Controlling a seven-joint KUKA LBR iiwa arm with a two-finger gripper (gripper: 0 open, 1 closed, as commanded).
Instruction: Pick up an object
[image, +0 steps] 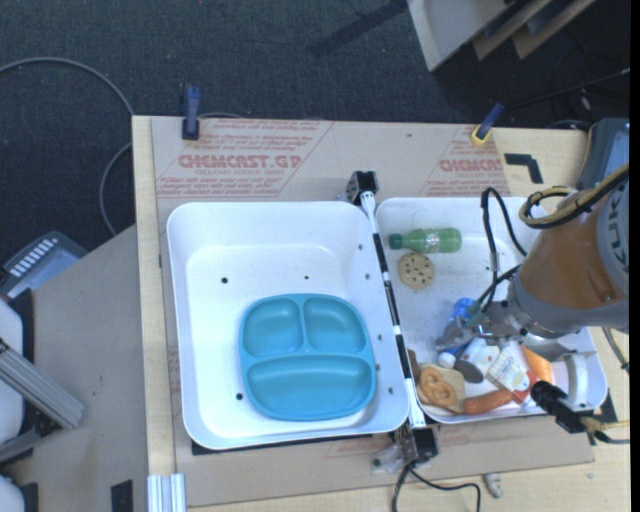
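Divided tray (305, 355) in left bin (200, 240); bottle (427, 240) behind cookie (415, 269).

Arm (585, 240) reaches in from right, orange band above wrist, bent down w/ gripper (466, 328) low, pointing toward view's left.
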